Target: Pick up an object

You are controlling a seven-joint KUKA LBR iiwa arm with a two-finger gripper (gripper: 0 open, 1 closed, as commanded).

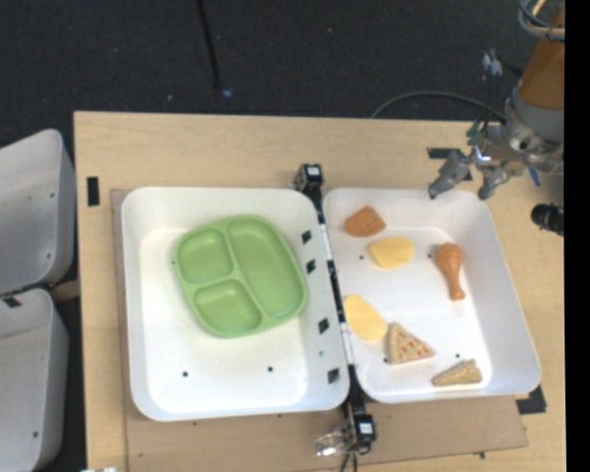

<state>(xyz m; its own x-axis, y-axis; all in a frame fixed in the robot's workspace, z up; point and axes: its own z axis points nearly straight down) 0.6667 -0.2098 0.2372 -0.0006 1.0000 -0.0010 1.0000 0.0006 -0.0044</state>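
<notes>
Gripper (469,178) hovers over the far right corner of the right bin (506,293), jaws spread wide with nothing between them. Right bin holds six loose food pieces well apart from it: orange wedge (364,222), yellow lump (391,253), drumstick (451,267), yellow slice (365,318), and two tan triangles (407,345) (457,374) near the front. Left bin (143,362) carries only a green divided tray (241,275); nothing sits between the gripper and the pieces.

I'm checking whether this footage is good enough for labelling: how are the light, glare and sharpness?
Camera view: even, soft light with faint shadows; the white bins look bright, close to washed out, yet the green tray and the drumstick read clearly; overall slightly soft; the pincer at the far right corner is small and blurry, and the floor beyond the bench is dark.
</notes>
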